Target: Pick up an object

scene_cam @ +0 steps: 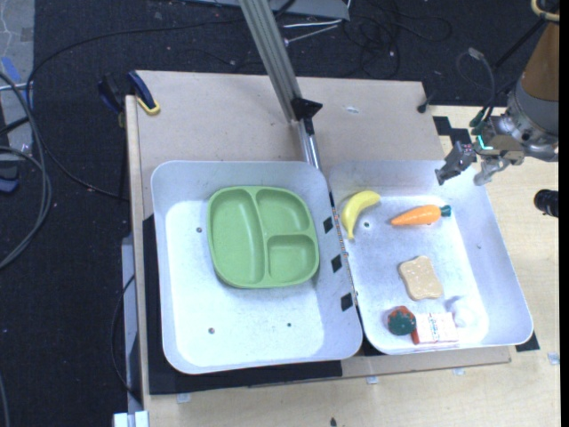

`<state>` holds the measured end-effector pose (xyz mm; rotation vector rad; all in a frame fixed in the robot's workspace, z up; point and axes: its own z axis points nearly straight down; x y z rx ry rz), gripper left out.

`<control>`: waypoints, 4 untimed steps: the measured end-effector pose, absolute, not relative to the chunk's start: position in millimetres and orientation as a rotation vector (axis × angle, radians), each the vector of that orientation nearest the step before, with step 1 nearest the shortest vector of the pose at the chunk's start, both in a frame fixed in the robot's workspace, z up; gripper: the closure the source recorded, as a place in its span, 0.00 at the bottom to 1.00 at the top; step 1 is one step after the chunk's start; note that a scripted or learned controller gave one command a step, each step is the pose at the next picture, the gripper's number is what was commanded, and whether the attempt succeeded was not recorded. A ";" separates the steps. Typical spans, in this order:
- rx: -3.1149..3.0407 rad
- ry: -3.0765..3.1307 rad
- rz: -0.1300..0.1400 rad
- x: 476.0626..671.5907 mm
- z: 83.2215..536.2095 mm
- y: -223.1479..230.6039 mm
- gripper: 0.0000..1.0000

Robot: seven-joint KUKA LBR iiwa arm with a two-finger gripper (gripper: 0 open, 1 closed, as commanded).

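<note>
The right bin holds a yellow banana, an orange carrot, a slice of toast, a red and green strawberry and a small red and white carton. My gripper hangs open above the bin's far right corner, up and to the right of the carrot. Nothing sits between its fingers.
A green divided plate lies in the left bin. A slanted metal pole runs from the top of the view down to where the two bins meet. The bare bench stretches behind the bins.
</note>
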<state>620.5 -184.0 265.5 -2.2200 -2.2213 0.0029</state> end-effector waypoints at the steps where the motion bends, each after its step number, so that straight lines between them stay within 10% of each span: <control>1: -2.221 -2.223 0.001 621.1 266.7 -184.0 0.00; 4: -2.220 -2.221 0.004 625.3 121.9 -167.6 0.00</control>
